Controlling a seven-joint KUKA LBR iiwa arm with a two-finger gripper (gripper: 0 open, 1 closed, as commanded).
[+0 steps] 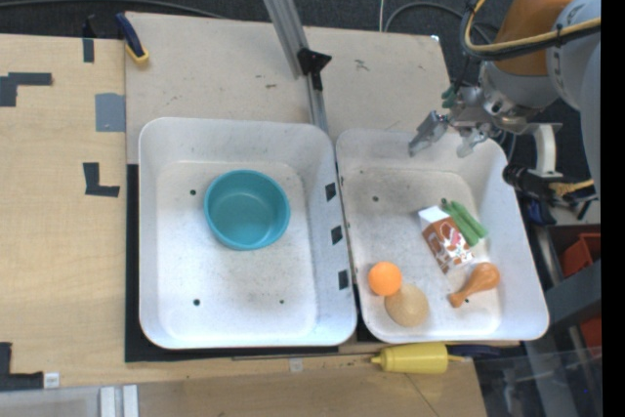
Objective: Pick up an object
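Note:
The right bin (508,200) holds several small objects near its front right. An orange ball (385,278) touches a tan rounded lump (407,306). A brown drumstick (476,283) lies to their right. Behind them sits a red-and-white packet (447,243) with a green stick-like piece (465,221) at its far side. My gripper (441,144) hangs open over the far edge of this bin, well behind the objects, with nothing between its fingers. A teal bowl (247,208) stands in the left bin (166,239).
A yellow bottle (415,358) lies on the bench just in front of the right bin. A grey pole (278,5) slants down to the ridge between the bins. Cables loop behind the arm at the upper right.

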